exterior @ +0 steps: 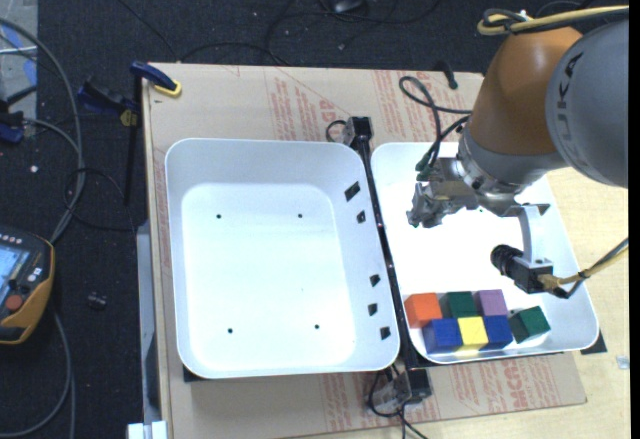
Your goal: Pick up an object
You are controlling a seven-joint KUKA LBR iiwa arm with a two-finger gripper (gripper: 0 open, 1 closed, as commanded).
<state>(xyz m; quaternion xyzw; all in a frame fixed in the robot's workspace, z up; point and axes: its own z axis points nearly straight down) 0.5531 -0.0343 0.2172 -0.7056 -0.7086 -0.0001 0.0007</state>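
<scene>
Six small cubes cluster at the near edge of the right bin (565,227): orange cube (423,307), dark green cube (460,304), purple cube (493,302), blue cube (441,334), yellow cube (471,331), green cube (529,324). They look rigid, light, flat-faced, best pinched across opposite sides, and the green one stands freest. The gripper (428,205) hovers farther back over bare white floor; I cannot tell how it is set.

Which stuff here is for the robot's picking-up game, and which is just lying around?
For the job:
gripper
orange block
dark green block
purple block
blue block
yellow block
right bin

Just lying about:
left bin
cables on the floor
yellow-handled clamp
</scene>
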